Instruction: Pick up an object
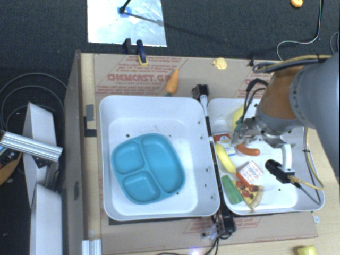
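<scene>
My gripper [240, 135] hangs low over the upper left part of the right bin [276, 202]; the grey wrist and orange band rise behind it to the right. Just below it lies a red sausage [248, 151]. A yellow banana [224, 158] lies along the bin's left wall. Further down are a white and red packet [250, 171], a green piece [230, 187] and a pizza slice [253, 194]. A yellow item [237, 116] peeks out above the gripper, partly hidden by it.
The left bin [122, 121] holds a blue divided plate [147, 167]. A black camera unit [277, 171] on a cable sticks out beside the wrist over the right bin. An orange carrot [172, 82] and a yellow piece [220, 64] lie on the cardboard behind the bins.
</scene>
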Action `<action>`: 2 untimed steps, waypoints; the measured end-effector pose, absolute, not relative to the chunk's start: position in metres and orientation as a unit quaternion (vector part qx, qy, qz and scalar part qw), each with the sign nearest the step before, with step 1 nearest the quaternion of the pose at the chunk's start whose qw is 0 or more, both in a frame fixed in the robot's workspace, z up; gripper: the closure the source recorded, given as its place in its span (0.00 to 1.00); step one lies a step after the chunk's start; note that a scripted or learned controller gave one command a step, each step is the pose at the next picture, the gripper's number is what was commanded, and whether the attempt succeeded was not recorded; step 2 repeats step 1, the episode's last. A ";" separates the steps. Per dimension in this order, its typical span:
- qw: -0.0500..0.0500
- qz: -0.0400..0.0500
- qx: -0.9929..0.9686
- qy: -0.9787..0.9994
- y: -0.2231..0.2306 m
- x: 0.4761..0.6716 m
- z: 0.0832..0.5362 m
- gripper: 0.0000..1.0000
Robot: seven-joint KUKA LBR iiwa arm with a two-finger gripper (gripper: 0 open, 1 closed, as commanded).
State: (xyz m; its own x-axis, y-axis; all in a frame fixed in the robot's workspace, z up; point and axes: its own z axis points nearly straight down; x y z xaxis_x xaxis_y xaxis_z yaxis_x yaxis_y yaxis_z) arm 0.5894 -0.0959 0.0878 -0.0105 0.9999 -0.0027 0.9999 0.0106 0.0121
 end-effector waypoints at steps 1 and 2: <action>0.003 0.004 0.703 0.711 -0.030 0.576 0.191 1.00; 0.003 0.004 0.703 0.711 -0.030 0.576 0.191 1.00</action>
